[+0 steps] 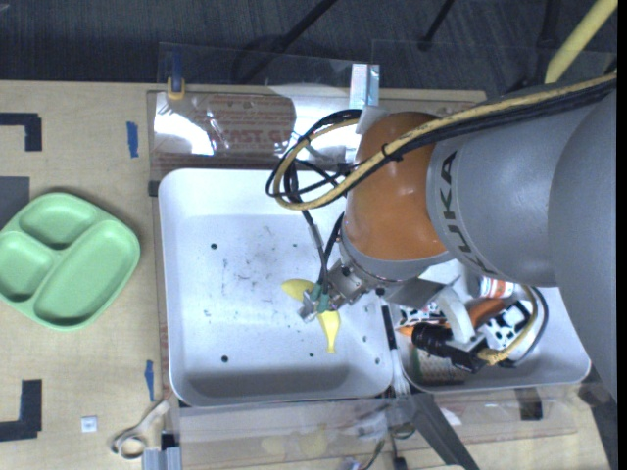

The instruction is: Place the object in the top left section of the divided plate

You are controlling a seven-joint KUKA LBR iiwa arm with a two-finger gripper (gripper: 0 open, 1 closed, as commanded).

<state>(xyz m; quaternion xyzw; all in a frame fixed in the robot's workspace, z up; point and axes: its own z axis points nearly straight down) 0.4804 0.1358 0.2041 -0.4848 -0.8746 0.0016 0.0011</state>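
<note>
A small yellow banana-shaped object [329, 329] lies in the left white bin [196, 223], near its right wall. My gripper [314, 304] is down over the object's middle, so one yellow end shows up-left of it and the other down-right. The grey and orange wrist covers most of the hand. The green divided plate [65, 258] sits on the wooden bench far to the left, outside the bins, with two small sections at its top and one long section at lower right.
The right bin [563, 355] holds several small objects [470, 326], mostly under the arm. A black cable loop [294, 169] hangs from the wrist over the left bin's back. A clear plastic sheet [235, 120] stands behind the bins.
</note>
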